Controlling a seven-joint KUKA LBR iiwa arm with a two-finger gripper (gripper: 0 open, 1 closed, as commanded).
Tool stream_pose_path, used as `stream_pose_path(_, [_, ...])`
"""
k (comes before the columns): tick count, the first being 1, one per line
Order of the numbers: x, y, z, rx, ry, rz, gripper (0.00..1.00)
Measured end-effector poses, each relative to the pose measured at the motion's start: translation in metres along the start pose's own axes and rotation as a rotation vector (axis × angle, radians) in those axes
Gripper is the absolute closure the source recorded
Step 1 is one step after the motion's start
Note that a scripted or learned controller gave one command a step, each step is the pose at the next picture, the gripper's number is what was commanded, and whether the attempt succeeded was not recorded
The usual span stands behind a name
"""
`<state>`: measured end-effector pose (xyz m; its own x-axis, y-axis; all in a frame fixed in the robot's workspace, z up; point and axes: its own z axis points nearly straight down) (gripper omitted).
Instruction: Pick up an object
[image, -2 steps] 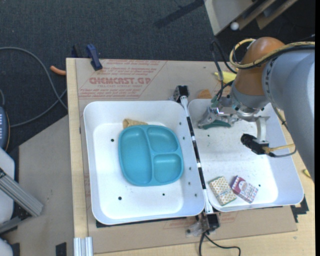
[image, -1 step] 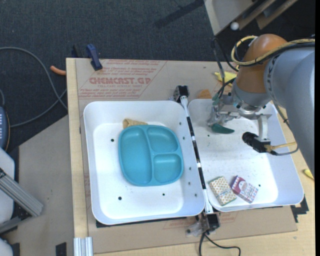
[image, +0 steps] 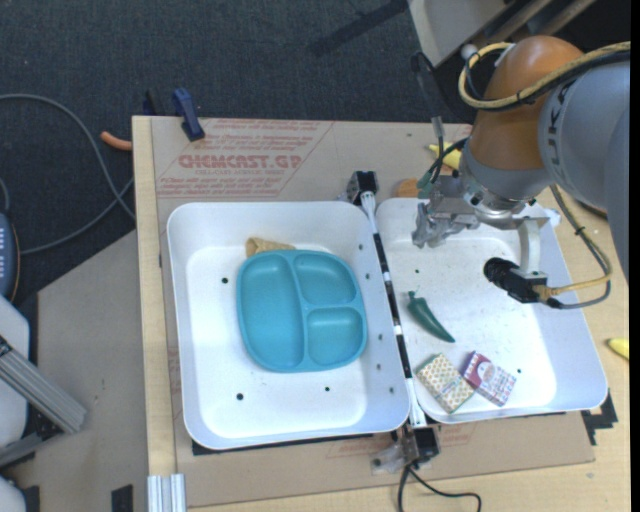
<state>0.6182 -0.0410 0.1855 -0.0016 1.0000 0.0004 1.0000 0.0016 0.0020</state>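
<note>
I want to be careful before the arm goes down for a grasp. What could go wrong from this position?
1. The gripper hangs over the far end of the right bin, away from the green pepper, so a straight descent would probably grasp nothing.
2. The two small packets lie touching near the front wall, so a grasp may push both.
3. A cable with a black plug hangs low and could snag.

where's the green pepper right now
The small dark green pepper lies in the right white bin, near its left wall, above the tan patterned block.
</note>
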Motion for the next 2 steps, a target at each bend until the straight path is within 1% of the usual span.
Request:
stream_pose_path(1, [0.0, -0.001, 0.001, 0.002, 0.0, 0.001, 0.0])
stream_pose_path(2, [-0.084, -0.047, 0.089, 0.005, -0.001, 0.004, 0.0])
